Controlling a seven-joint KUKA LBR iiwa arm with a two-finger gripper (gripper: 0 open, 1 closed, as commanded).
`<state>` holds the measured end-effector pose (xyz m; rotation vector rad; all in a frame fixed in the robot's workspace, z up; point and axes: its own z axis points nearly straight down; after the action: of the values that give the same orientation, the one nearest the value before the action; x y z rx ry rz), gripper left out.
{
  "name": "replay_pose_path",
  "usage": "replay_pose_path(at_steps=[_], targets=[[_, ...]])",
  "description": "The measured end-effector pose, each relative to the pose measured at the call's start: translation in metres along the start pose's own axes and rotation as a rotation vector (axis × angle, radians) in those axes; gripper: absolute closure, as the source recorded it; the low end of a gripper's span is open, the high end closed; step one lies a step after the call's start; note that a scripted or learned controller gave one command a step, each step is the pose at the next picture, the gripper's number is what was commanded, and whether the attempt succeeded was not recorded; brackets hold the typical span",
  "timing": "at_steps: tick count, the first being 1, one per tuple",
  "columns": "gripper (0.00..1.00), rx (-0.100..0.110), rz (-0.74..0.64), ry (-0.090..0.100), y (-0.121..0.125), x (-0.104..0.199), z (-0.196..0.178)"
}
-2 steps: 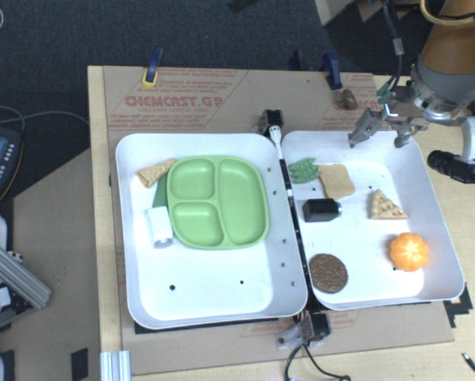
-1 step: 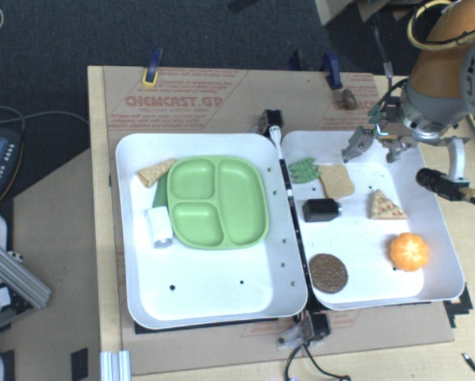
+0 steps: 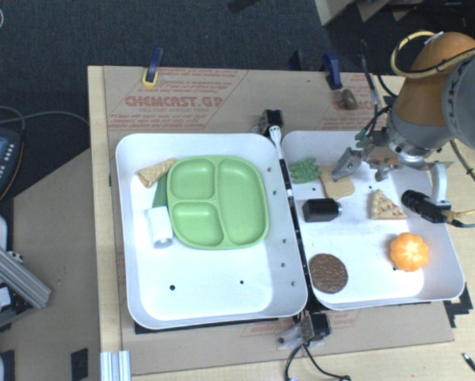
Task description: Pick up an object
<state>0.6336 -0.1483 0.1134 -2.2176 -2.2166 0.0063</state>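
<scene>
The tan slice lies flat on the floor of the right bin, just beside the gripper and a little nearer the camera than it, on the side away from the arm. Whether the gripper touches the slice cannot be told from this slant, and how wide the tool stands cannot be told either; nothing is seen held in it. The gripper hangs low over the far part of the right bin, below the grey arm with its orange band. Beyond the slice from the gripper, toward the wall shared by the two bins, sits a small green leafy piece, close to the slice. Nearer the camera than the gripper, a black block rests just past the slice. A triangular wedge lies near the gripper on its arm side, apart from the slice. Farther from the gripper, toward the near rim, are an orange and a round brown disc, well apart from each other. The left bin, well away from the gripper, holds a green divided plate, with a tan triangle touching its far corner and a white cylinder just beside its outer edge.
</scene>
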Motion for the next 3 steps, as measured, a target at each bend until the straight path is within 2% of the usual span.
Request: replay_pose_path(at_steps=[1, 2, 3], targets=[[0.0, -0.008, 0.0, -0.001, 0.001, 0.0, 0.028], [1.0, -0.016, -0.001, -0.001, 0.004, 0.001, 0.014], [1.0, -0.014, 0.0, -0.004, 0.007, -0.007, -0.035]])
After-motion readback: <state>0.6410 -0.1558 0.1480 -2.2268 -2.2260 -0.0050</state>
